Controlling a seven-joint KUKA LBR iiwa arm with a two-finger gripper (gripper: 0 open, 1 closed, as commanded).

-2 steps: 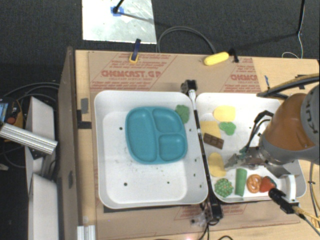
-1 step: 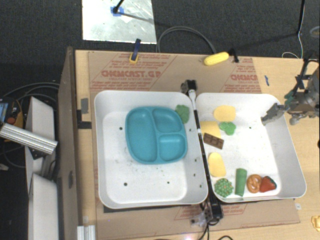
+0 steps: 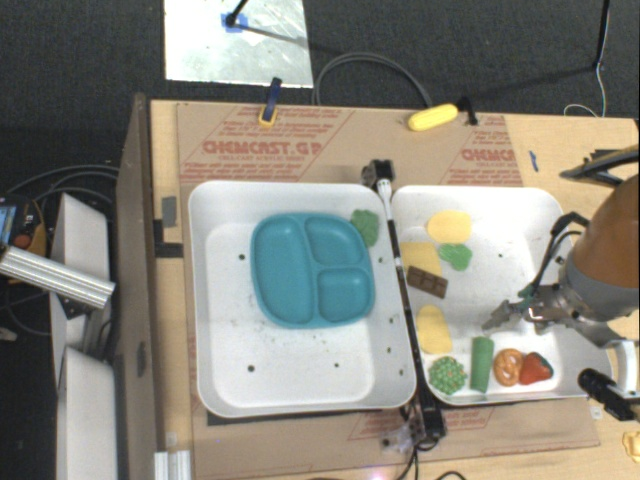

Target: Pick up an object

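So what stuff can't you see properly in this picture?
- Gripper, camera view: too small and dark to tell how its fingers stand.
- Arm: cut off by the right edge.
- Brown block: too blurry to name.
- Green piece: partly tucked behind the blue tray.
- Right bin: its near right corner is hidden by the arm.

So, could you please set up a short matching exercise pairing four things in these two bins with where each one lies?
Things:
1. blue divided plate
2. brown block
3. green cucumber piece
4. red strawberry

Places:
A. front edge of the right bin, left of the orange pretzel
B. middle of the left bin
C. front right corner of the right bin
D. left part of the right bin, below a yellow block

Pairs: 1-B, 2-D, 3-A, 4-C
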